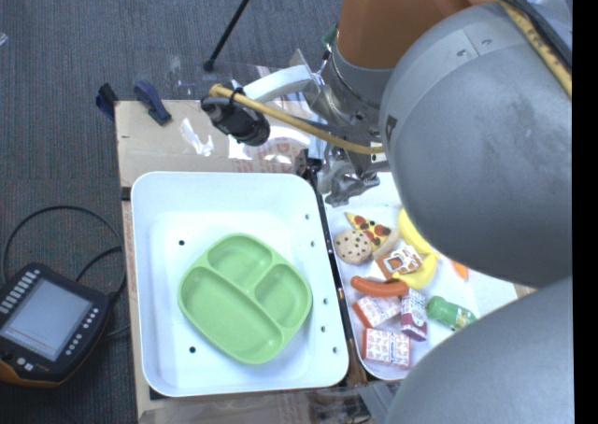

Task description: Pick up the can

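A small green can-like object [451,312] lies on its side near the front of the right bin [366,368], beside red-and-white cartons [386,346]. My gripper [338,181] hangs at the back left corner of the right bin, close to the wall between the two bins and well behind the can. Nothing shows in its grasp. The big grey arm hides most of the right bin.
The left bin [159,198] holds a green divided plate [245,296]. In the right bin lie a pizza slice [369,226], a cookie [353,246], a banana [418,254] and a hot dog [378,287]. A pendant [42,319] sits on the floor at left.
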{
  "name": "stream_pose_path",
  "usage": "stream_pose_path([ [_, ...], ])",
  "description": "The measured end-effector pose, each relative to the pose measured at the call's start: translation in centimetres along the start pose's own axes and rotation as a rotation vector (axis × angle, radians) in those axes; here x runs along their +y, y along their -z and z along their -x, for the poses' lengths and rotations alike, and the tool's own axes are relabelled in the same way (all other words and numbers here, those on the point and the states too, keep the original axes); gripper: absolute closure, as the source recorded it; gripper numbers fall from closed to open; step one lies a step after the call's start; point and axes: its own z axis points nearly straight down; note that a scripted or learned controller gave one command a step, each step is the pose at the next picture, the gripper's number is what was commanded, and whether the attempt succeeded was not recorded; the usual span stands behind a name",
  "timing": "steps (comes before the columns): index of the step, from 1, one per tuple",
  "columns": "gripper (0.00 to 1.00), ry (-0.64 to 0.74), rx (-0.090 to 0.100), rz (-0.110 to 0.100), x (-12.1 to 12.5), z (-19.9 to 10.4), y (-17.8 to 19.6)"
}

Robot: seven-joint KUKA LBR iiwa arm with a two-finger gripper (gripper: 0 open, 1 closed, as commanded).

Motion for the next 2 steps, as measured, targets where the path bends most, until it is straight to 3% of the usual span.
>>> stream_pose_path([
  [1,1.0,0.338,-0.004,0.0,-7.8,0.6,-7.9],
  [2,1.0,0.375,-0.002,0.0,-1.1,0.2,0.0],
])
